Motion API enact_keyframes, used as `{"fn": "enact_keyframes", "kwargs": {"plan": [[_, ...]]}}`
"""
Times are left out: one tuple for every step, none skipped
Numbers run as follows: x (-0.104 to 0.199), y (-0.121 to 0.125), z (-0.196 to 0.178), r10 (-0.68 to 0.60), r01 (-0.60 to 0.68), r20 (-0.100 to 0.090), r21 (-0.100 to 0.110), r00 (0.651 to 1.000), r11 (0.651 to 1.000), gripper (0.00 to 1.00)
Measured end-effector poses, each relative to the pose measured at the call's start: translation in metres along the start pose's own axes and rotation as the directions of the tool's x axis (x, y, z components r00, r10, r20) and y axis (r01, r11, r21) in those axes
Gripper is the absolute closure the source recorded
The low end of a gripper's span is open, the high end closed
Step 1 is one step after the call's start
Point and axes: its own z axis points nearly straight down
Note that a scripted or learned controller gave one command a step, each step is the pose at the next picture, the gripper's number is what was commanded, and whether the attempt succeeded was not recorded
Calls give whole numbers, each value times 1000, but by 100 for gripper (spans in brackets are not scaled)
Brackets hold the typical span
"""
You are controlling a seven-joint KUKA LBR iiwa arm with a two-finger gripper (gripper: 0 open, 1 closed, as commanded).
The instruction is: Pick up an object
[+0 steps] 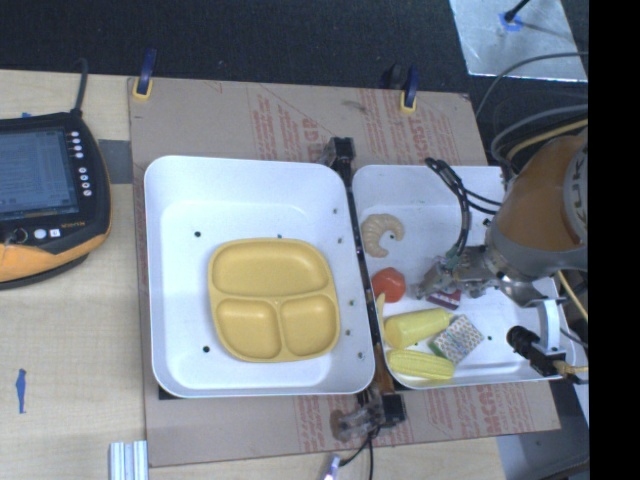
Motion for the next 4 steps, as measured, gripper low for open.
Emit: {"fn": "enact_keyframes", "kwargs": {"plan": [[14, 92, -1, 3, -3, -2, -3, 1000, 1000, 0], [-23, 9, 0, 2, -2, 0, 0, 1000, 1000, 0], [-23, 9, -10, -1, 1, 0, 1, 1000, 1000, 100], [60, 50, -101, 2, -2, -2, -3, 1000, 1000, 100]]}}
